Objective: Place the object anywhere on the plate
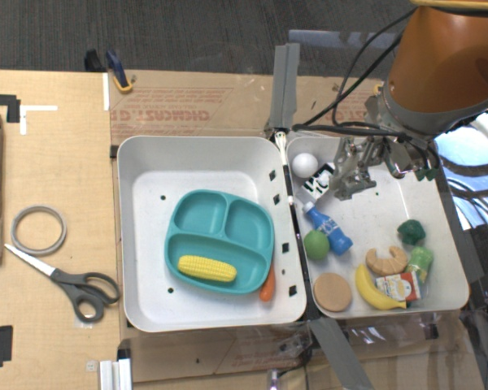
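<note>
End effector (354,173): lowered in the right bin (451,295); finger state cannot be told.
Plate (220,238): teal, seated in the left bin (138,177).
Corn (206,268): laid in the plate's front compartment.

The arm (439,55) is a bulky rounded orange shell with a grey collar beneath it, a yellowish rim crossing its top. Black cables loop from the shell's left side (several of them, thin and glossy). The hand (354,173) is bare grey metal, angular, with small brackets.
</note>
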Robot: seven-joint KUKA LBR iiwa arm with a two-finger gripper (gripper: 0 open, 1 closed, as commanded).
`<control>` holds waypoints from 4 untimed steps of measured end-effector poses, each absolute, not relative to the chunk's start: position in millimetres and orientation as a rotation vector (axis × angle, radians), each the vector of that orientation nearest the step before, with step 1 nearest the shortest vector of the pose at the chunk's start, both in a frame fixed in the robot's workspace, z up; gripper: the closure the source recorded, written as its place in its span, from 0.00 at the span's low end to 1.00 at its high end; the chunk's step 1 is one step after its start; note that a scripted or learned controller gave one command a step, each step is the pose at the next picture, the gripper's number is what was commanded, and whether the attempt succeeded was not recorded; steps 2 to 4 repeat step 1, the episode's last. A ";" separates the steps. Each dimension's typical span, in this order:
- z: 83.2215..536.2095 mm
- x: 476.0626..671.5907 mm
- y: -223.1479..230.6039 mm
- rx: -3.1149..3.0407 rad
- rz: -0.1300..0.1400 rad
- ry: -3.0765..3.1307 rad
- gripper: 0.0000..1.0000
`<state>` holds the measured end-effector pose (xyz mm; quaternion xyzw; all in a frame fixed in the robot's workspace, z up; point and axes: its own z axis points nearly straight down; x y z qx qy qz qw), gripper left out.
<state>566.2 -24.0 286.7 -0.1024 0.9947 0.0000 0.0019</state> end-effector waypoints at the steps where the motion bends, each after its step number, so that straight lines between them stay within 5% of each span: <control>1: 232.7 609.0 -43.0 -0.596 0.001 3.081 1.00; 4: 232.7 609.0 -43.0 -0.596 0.001 3.081 1.00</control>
